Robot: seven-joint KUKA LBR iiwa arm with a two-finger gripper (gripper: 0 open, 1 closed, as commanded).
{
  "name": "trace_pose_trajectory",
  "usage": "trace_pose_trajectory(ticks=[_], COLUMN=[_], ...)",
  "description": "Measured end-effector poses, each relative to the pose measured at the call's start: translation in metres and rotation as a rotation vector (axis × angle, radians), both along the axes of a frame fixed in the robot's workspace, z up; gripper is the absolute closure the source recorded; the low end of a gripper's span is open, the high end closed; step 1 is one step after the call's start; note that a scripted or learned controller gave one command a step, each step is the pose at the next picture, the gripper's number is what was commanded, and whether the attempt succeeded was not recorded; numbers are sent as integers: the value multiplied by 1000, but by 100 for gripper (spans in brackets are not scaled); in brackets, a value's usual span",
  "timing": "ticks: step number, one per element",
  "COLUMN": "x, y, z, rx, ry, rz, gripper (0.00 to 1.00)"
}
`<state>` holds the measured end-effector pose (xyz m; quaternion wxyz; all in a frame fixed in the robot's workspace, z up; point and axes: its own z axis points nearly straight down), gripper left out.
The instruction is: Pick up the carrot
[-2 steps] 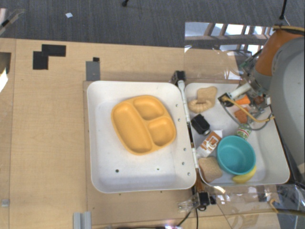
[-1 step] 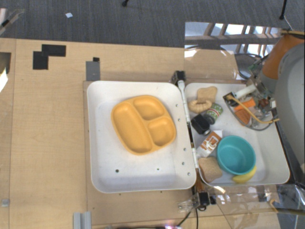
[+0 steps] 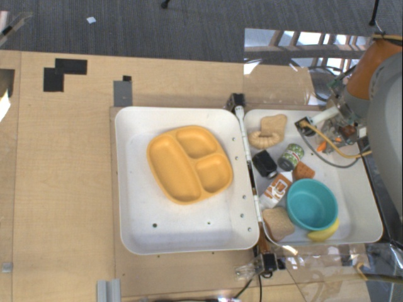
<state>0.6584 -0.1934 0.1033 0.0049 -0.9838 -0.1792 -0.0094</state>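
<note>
Reaching in from the right, the grey arm with an orange band (image 3: 378,58) is seen over the far right part of the right-hand shallow white bin (image 3: 371,231). Its two-finger gripper (image 3: 327,137) is lowered close to the bin floor there. Whether the gripper is released or clenched cannot be told, since its tip is blurred among cables. A small orange carrot (image 3: 321,147) is made out right at the gripper's tip, toward the far end of that bin. Whether it is grasped cannot be told either.

Along the wall between the bins, a beige knotted bread-shaped toy (image 3: 269,131) is laid at the far end. A small black block (image 3: 264,163) is placed just on its near side, and a round can with a green label (image 3: 291,156) is set beside that block. A brown rectangular block (image 3: 305,170) is found just beside the can. An orange and white carton (image 3: 275,190) is laid between the black block and a round teal bowl (image 3: 312,204). The bowl is set upright, and a rounded yellow object (image 3: 325,233) is partly covered by its near rim. A tan slice-shaped piece (image 3: 278,224) is placed against the bowl's left side, in the near corner.

The left-hand shallow white bin (image 3: 135,219) is occupied by a yellow three-compartment plate (image 3: 189,163), set near its middle and turned at an angle.
</note>
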Motion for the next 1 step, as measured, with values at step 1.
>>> trace_pose_trajectory(ticks=[1], x=[0], y=[0], z=[0], rx=[-1], ry=[1], rz=[1], gripper=[0])
